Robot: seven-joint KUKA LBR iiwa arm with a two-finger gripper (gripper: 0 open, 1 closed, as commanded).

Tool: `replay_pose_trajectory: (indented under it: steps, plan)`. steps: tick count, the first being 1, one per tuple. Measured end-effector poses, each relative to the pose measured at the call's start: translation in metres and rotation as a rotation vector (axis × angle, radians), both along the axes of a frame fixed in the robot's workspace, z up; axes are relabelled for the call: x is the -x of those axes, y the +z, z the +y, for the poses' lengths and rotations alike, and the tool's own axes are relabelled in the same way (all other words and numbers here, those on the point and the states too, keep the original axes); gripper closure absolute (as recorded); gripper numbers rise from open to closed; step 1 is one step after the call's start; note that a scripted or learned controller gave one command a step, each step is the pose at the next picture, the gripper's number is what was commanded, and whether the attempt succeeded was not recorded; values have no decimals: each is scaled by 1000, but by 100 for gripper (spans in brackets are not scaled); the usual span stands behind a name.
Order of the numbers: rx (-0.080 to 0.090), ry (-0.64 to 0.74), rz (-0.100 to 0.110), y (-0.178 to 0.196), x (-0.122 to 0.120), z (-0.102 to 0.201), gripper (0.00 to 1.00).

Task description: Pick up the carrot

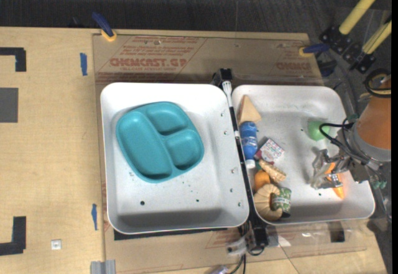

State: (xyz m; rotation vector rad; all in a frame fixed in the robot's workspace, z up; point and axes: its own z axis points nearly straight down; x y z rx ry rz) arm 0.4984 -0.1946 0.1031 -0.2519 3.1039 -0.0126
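Left, teal tray (160,140), right, carrot (336,187), toys.

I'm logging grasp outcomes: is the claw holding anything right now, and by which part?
It cannot be told. The claw sits low in the right bin with an orange piece, likely the carrot, right beside it, but the view doesn't show it between the fingers.

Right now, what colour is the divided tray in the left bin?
Teal, plain with no pattern; the divided tray shows best in the camera view.
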Motion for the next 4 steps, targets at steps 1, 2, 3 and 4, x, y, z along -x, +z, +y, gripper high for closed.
replay_pose_trajectory:
  steps: [1,2,3,4]
  plan:
    - [-1,0,2,-1,0,0,0]
    - [1,2,-8,11,-3,1,100]
    - [-9,-20,17,59,-25,85,100]
    - [0,86,7,243,-42,57,100]
